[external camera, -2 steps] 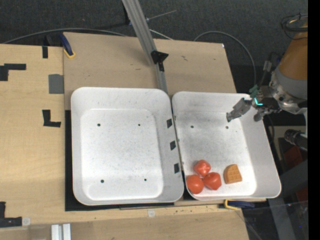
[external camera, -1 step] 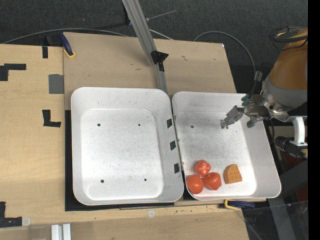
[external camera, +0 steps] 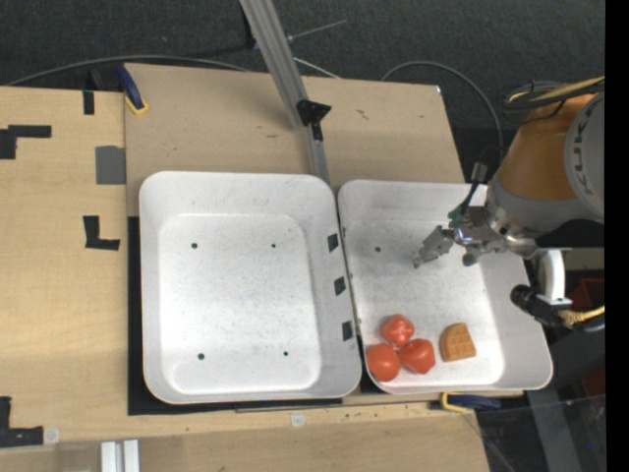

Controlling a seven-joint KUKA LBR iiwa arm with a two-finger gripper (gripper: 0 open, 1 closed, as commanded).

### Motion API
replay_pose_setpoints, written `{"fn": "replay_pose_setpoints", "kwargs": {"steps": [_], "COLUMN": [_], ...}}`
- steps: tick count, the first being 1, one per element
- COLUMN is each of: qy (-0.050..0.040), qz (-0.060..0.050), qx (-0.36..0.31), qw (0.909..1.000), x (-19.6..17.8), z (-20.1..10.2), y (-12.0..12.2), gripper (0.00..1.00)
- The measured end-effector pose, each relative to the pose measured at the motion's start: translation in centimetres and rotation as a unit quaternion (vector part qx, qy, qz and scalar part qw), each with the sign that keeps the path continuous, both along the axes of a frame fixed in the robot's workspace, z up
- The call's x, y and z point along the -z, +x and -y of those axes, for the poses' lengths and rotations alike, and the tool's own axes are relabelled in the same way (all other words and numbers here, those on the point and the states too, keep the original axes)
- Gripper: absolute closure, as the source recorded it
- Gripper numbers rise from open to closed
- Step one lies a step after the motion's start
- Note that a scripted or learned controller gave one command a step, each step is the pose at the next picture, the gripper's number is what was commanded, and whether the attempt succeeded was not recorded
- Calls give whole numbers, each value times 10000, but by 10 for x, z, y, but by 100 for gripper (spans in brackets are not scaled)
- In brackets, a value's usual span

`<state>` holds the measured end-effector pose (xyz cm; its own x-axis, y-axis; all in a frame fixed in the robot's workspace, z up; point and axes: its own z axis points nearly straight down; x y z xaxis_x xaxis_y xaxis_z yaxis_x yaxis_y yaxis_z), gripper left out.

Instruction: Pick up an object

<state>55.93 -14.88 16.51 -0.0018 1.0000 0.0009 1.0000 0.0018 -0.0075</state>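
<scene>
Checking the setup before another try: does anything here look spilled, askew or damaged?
Nothing stands out. The red pieces and tan block sit clustered in the right bin's near corner; the tool hovers above the bin floor, away from them.

No lettering, label, brand or number can be read anywhere on the bench (external camera: 226, 116). The two white bins (external camera: 236, 283) carry only dark specks and small round holes (no print among them). Black tape pieces (external camera: 93, 232) on the wooden board at the left form angular shapes, not letters. The arm's orange band (external camera: 536, 155) shows no legible marking.
</scene>
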Motion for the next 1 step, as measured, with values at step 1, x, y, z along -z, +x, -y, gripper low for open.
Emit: {"fn": "replay_pose_setpoints", "kwargs": {"steps": [1], "qy": [2], "qz": [-5], "qx": [5], "qw": [10000], "x": [59], "z": [-2], "y": [-11], "gripper": [0]}}
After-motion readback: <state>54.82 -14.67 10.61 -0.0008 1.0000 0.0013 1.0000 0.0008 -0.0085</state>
